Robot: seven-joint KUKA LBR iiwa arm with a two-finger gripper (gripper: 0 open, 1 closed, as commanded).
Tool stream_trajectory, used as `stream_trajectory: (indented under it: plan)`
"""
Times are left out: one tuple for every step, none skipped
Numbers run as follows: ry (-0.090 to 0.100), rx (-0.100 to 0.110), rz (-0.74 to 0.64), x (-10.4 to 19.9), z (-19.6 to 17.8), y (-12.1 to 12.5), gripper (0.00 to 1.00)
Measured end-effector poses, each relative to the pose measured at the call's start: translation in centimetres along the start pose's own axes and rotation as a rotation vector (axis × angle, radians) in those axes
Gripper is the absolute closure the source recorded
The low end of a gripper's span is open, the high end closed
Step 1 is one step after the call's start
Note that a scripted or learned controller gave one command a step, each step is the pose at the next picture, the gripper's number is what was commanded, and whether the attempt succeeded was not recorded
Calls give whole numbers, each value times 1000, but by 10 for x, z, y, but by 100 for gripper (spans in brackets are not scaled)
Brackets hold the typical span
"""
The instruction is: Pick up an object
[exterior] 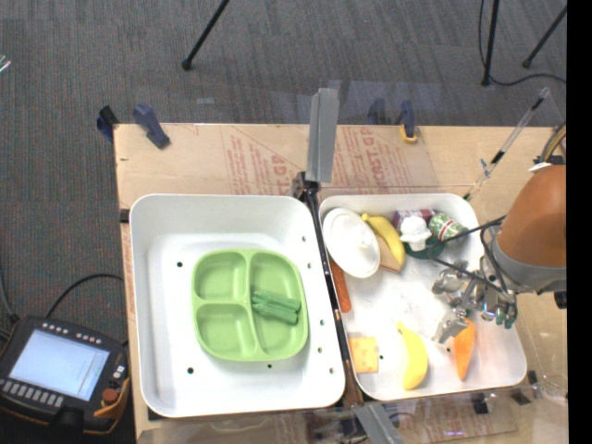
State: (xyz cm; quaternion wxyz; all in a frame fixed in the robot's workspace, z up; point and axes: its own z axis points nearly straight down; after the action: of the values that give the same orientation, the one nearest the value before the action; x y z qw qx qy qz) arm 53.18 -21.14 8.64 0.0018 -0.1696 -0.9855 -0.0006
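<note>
We see the gripper point(460, 314) low in the right bin point(490, 225), toward the lower right of the frame; its metal fingers point down and left, and we cannot tell whether they are spread or shut, nor that anything lies between them; the orange wedge point(463, 350) sits just below the fingertips, near the bin's lower right corner, and contact is unclear. A banana point(413, 357) lies left of the wedge, apart from it; a yellow cracker point(363, 352) lies further left, by the bin's lower left corner; a red-orange stick point(340, 288) runs along the left wall. In the upper part of that bin a white plate point(351, 241) leans beside a second banana point(386, 238); right of these we make out a white cup point(415, 236), a dark purple item point(410, 218) and a green can point(446, 227), crowded together. The grey arm with its orange band point(541, 215) comes in from the right edge, above the bin's right wall.

The left bin point(157, 340) holds a green tray point(222, 313) with three compartments; a green block point(276, 305) lies in its right compartment. Both bins rest on a cardboard sheet point(222, 160) held by clamps point(151, 125) at its top edge; a grey post point(323, 137) stands between the bins at the top. Dark carpet point(92, 44) surrounds the bench, with tripod legs point(211, 21) at the top; a pendant point(60, 368) with a lit screen lies at lower left.
</note>
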Motion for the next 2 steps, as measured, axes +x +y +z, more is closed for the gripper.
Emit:
stream_trajectory:
  plan:
    - [12, 1, 35, -87, -1, 60, 0]
    - [-5, -1, 138, -64, -2, 114, 0]
